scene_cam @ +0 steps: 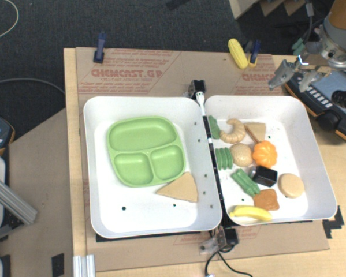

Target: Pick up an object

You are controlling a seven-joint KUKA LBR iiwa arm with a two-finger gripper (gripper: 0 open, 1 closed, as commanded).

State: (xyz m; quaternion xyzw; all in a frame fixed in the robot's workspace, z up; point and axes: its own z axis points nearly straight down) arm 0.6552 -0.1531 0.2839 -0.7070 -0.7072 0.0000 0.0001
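My gripper (283, 73) hangs at the far right, above the board just beyond the right bin's (300, 111) back rim, with nothing seen in it. The right bin holds several toy foods: a tan croissant (236, 133), a tan wedge (256, 131), an orange (264, 153), a beige ball (241, 153), green beans (224, 157), a green pod (245, 182), a black block (264, 176), a round biscuit (290, 184), a brown piece (266, 199) and a banana (250, 213).
The left bin (97, 154) holds a green divided plate (145, 150) and a tan wedge (179, 188) at its near right. A yellow corn cob (237, 53) lies on the board behind the bins. Blue clamps (99, 48) grip the board's back edge.
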